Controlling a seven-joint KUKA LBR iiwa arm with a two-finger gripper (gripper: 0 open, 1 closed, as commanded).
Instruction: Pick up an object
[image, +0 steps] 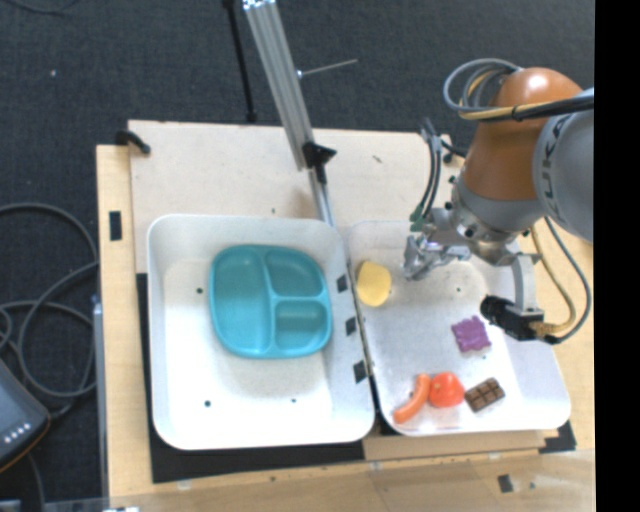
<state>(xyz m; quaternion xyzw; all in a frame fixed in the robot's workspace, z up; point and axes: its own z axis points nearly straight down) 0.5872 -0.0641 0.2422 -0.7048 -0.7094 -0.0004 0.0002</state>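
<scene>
My gripper (418, 262) hangs over the back of the right bin (520, 400), just right of a yellow rounded object (374, 284) that lies by the bin's left wall. Nothing shows between its fingers. A purple block (470, 334) lies toward the middle right. An orange-red object (430, 394) and a brown chocolate-like piece (484, 394) lie near the front edge.
The left bin (180, 400) holds a teal divided plate (271, 302). A metal pole (290, 100) slants up from between the bins at the back. The arm's grey and orange body (515, 140) looms over the right bin's back corner, with cables beside it.
</scene>
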